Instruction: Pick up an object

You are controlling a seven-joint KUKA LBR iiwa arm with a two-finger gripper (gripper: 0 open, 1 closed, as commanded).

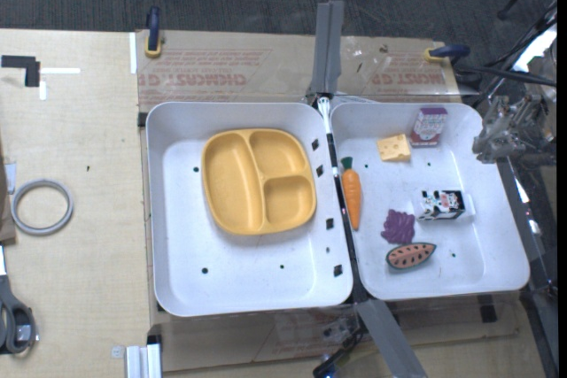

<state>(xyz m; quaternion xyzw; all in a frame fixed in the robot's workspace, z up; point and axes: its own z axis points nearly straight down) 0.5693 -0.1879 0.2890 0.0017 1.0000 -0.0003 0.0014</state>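
Note:
The right bin [496,266] holds several toy foods. An orange carrot [352,196] lies along its left wall. A yellow cheese wedge [395,147] and a small purple carton [430,126] sit toward the back. A black-and-white milk carton [441,204], a purple grape bunch [398,227] and a watermelon slice [410,255] lie nearer the front. My gripper [498,134] hangs at the bin's right rim, to the right of the purple carton and apart from every object, with nothing seen in it.
The left bin [177,279] carries a yellow divided plate [259,181]. A grey tape ring [39,206] and scissors [16,327] lie on the wooden bench at the left. Cables and dark frame parts crowd the right side.

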